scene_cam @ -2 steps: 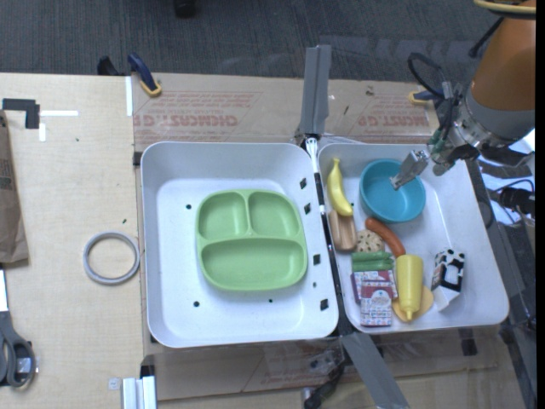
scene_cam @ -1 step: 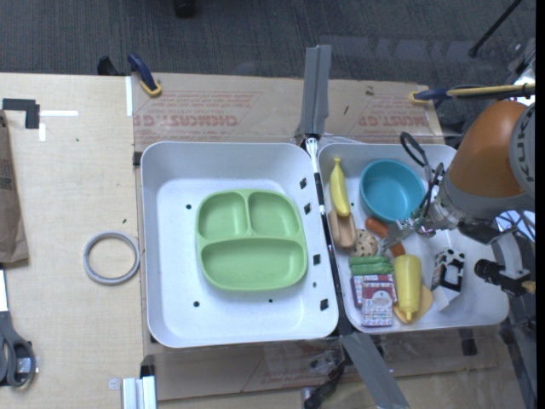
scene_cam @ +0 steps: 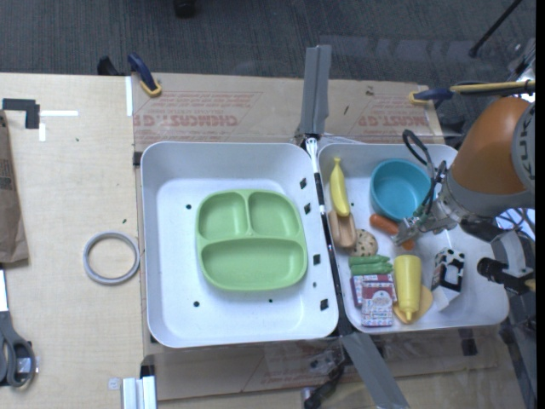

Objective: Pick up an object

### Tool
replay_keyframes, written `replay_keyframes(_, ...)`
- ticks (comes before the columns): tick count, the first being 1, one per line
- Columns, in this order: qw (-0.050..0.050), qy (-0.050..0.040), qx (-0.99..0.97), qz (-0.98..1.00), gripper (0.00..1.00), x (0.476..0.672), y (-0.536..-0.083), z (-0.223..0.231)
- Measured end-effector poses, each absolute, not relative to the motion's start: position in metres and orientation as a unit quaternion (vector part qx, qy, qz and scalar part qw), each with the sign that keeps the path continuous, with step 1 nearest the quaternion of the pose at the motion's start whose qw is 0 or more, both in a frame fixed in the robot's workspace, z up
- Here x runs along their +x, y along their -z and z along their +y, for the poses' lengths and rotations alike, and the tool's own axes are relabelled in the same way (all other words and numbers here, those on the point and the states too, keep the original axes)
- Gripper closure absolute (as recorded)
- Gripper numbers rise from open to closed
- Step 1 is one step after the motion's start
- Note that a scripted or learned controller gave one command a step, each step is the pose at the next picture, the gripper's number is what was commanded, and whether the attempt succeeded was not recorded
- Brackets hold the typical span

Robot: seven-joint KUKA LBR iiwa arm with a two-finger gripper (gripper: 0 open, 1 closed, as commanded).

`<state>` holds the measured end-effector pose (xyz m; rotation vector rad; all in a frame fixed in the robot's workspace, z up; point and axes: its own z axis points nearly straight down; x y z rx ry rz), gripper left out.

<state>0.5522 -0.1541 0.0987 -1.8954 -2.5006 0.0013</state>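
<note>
1. Two white bins sit side by side on the surface point(scene_cam: 68, 194): the left bin point(scene_cam: 162, 254) carries one green divided plate point(scene_cam: 251, 239) near its middle; the right bin point(scene_cam: 477, 309) carries the loose objects.
2. The gripper point(scene_cam: 417, 227) hangs low in the right bin, just below the blue bowl point(scene_cam: 398, 187) and right beside an orange carrot point(scene_cam: 385, 224). Its tip is small and blurred, so I cannot tell how it is set or whether it has hold of anything.
3. Crowding the gripper: the bowl toward the bin's far edge, the carrot on its left, a yellow bottle point(scene_cam: 408, 286) toward the near edge, and a black-and-white piece point(scene_cam: 449, 269) on its right.
4. Along the right bin's left edge lie one banana point(scene_cam: 339, 188), one tan wooden piece point(scene_cam: 342, 229) and one speckled cookie point(scene_cam: 366, 244).
5. Near the bin's near edge lie one green item point(scene_cam: 370, 264) and one red-and-white carton point(scene_cam: 375, 301), touching the yellow bottle.
6. Outside the bins, one grey tape ring point(scene_cam: 111, 256) lies on the surface by the left bin's left edge, and one blue-and-yellow clamp point(scene_cam: 145, 75) sits at the cardboard's far left corner.
</note>
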Motion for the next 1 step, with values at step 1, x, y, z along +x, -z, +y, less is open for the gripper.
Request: replay_keyframes(1,0.0,-0.0008,-0.594,-0.805,1.0,0.5946,-0.218,-0.0272)
